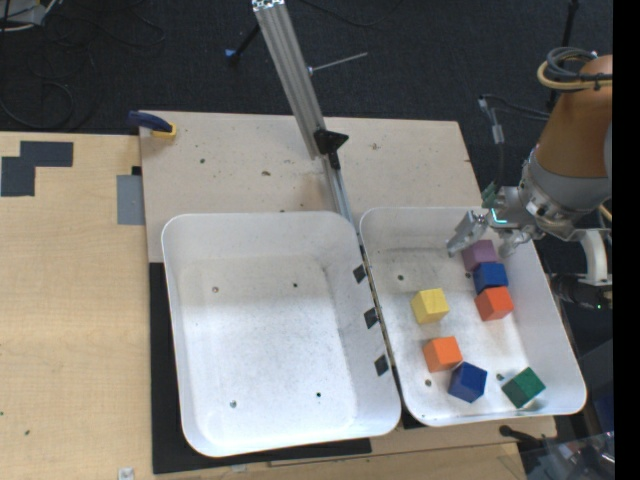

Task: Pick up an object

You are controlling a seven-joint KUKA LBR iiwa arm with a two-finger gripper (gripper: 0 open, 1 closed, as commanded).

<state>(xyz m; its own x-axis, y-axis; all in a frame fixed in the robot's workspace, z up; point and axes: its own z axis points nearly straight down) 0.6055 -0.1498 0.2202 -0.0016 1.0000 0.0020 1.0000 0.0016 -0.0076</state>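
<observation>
Camera view: the arm (572, 148) is reaching in from the right, its orange band sitting above the grey wrist. The gripper (487, 236) is hanging over the far part of the right bin (400, 238), its fingers spreading apart, one toward the left and one toward the right, with nothing between them. A purple cube (480, 255) is lying just below the fingertips, close under them; whether they are touching it is unclear. A blue cube (490, 275) is sitting right beside the purple one, and a red cube (494, 303) is resting against the blue one on its near side. A yellow cube (430, 305) is lying near the bin's middle. Nearer the front edge, an orange cube (441, 352), a second blue cube (467, 381) and a green cube (523, 386) are lying in a loose row. The left bin (180, 268) is standing alongside, touching the right one.
</observation>
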